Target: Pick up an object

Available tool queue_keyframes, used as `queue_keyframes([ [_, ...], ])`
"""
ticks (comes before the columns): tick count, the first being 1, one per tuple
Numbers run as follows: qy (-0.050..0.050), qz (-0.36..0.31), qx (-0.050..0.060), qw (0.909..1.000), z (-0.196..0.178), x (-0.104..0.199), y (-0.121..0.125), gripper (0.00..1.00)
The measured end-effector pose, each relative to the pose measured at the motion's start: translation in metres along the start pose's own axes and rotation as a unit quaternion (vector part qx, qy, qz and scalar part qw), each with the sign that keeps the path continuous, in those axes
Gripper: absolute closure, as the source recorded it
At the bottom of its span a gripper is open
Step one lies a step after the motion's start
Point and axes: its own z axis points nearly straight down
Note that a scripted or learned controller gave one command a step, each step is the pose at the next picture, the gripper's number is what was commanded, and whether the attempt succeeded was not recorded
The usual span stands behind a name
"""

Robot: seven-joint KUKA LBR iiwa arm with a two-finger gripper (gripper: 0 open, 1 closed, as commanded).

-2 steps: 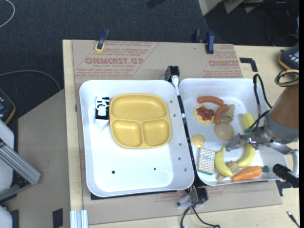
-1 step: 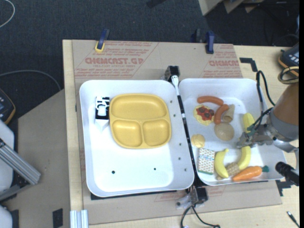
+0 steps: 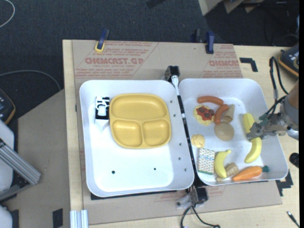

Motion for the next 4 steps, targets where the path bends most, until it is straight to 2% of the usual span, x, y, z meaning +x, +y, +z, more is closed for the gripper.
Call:
queue_keyframes([
  [1, 0.000, 0.000, -0.001, 1.0000, -0.046, 0.000, 0.009, 1.00],
  [2, 0.000, 0.000, 0.000, 1.0000, -0.068, -0.001, 0.010, 1.00],
  [3, 0.003, -0.003, 0.003, 1.0000, -0.059, 0.046, 0.025, 1.00],
  [4, 0.002, -0.003, 0.001, 1.0000, -0.062, 0.108, 0.043, 1.00],
])
